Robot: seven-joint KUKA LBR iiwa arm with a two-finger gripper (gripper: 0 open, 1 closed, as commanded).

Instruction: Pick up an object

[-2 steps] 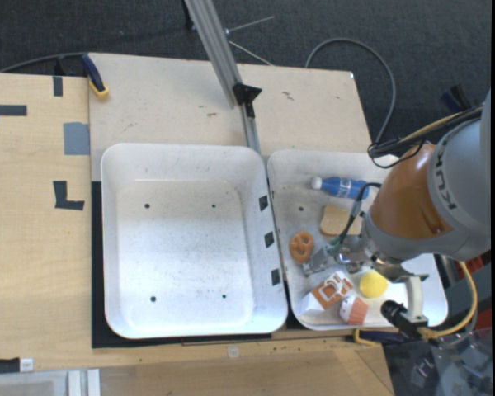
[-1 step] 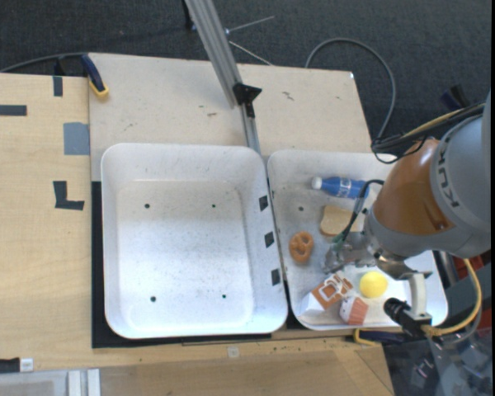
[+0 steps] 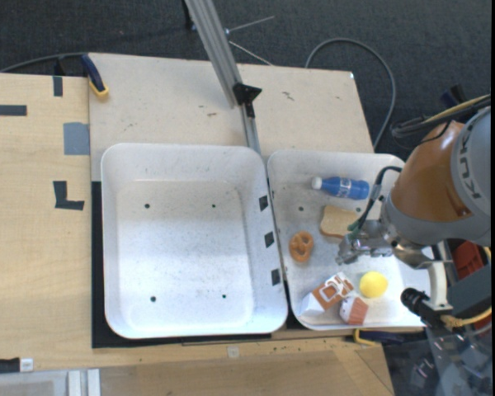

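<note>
Gripper (image 3: pixel 352 250) hung low in the right bin (image 3: pixel 313 165), can't tell how the jaws stood. Nearest the yellow ball (image 3: pixel 374 284): tan bread slice (image 3: pixel 340 220), looked light and squashy, so I'd pinch it across its short edges.

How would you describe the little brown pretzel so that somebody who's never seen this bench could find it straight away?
Look at the right-hand white bin of the two side by side. Near its left wall, about halfway down, lies the small brown twisted pretzel, left of the tan bread slice and above the red and white carton. It is the one item with holes through it.
</note>
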